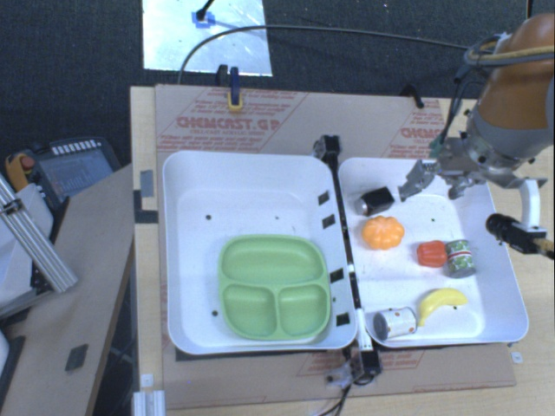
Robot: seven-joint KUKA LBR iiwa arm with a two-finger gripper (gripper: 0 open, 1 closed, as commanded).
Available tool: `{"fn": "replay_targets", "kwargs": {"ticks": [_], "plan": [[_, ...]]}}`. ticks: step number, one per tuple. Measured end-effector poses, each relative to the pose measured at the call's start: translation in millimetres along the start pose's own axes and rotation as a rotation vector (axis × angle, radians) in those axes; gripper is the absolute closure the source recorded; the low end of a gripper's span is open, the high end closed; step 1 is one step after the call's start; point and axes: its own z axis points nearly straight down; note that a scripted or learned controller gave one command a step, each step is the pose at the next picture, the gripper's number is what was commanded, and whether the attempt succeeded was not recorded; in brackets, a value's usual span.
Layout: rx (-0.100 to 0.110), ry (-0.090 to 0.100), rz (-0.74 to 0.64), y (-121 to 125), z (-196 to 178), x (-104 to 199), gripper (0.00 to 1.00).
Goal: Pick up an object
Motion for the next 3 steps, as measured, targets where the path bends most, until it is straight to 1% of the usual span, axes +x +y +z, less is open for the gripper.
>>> {"fn": "replay_targets", "kwargs": {"ticks": [1,2,3], "plan": [[-0.009,-0.001,-0.002,2,-5,0,0.0],[-0.006,-0.001,0.0,5,38,-3,0.0],[-0.004,0.0,0.0,6,101,-3,0.0]]}}
